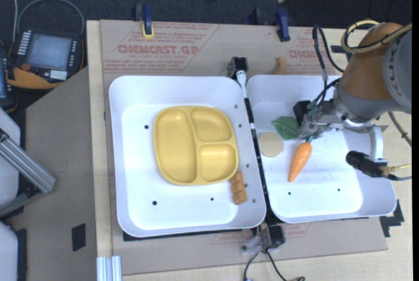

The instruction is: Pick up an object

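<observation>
Pincer is hanging low in the right bin, near that bin's back-left part, with its dark fingertips sitting just above the carrot's leafy end; how far apart those tips stand cannot be told from this slanted look down, and nothing is showing between them. The carrot is lying at a tilt near the bin's middle, its point aiming toward the front edge, with a green leaf piece just beside its top and a pale round biscuit-like piece against the bin's left wall. Judging from this, the step in hand is lining up on the carrot, and doing it well is asking for a small shift toward the front edge so the tips are straddling the thick orange body rather than its narrow crown, turned across its slant. The left bin is carrying a yellow divided plate and a small brown snack piece near its front-right corner, well apart from the work.
</observation>
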`<state>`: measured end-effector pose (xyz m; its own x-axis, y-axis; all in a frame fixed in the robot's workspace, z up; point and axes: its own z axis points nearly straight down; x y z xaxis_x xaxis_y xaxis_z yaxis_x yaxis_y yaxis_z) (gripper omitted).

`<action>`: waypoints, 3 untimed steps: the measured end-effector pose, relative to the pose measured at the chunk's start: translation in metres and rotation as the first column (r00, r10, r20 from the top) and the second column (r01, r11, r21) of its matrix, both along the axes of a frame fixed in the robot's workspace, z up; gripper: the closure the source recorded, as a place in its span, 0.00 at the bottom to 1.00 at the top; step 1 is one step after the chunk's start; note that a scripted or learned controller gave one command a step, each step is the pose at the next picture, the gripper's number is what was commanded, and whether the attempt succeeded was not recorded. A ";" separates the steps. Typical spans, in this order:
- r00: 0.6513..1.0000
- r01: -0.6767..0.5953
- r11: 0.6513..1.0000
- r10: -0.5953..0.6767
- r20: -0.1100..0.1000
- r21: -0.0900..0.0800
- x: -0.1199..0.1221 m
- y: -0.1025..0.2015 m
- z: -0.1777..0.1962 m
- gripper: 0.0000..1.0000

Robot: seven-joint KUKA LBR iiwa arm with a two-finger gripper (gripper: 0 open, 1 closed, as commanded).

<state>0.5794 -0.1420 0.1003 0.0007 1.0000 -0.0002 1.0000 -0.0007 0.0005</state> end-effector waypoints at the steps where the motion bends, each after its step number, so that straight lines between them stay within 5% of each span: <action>1: 1.000 -0.002 1.000 0.002 0.006 -0.002 -0.002 0.007 0.060 1.00; 2: 1.000 -0.001 1.000 0.001 0.006 -0.002 -0.011 0.005 0.117 1.00; 3: 1.000 -0.002 1.000 0.002 0.003 -0.001 -0.010 0.005 0.125 1.00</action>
